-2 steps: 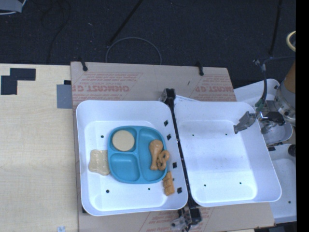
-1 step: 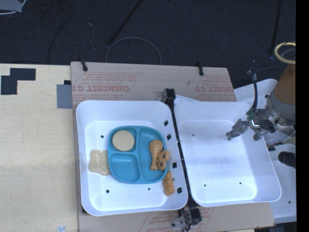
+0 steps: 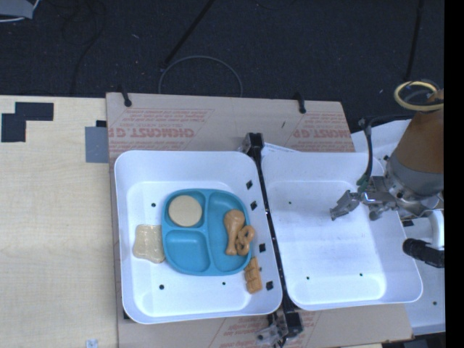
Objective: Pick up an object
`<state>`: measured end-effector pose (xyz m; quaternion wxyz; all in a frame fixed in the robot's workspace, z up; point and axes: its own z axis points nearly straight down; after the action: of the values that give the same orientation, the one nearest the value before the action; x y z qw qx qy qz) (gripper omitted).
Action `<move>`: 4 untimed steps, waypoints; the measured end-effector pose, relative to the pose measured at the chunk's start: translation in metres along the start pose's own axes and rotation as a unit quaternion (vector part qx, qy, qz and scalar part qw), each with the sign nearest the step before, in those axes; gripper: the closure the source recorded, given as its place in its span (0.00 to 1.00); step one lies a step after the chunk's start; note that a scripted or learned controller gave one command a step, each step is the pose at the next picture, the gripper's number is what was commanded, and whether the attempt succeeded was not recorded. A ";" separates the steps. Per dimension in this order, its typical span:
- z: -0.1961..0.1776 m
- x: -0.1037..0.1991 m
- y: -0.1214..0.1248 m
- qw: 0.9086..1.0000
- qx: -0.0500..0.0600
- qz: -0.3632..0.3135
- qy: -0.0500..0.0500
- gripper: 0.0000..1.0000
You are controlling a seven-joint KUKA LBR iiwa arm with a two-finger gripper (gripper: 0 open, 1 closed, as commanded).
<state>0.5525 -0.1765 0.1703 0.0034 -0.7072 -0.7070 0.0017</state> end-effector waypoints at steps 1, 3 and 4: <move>0.045 0.000 0.005 1.000 -0.001 0.001 0.000 0.00; -0.011 -0.001 0.010 1.000 -0.005 -0.001 -0.001 1.00; -0.064 -0.001 0.010 1.000 -0.005 -0.001 -0.002 1.00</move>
<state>0.5634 -0.1779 0.2339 -0.0015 -0.7066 -0.7076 -0.0008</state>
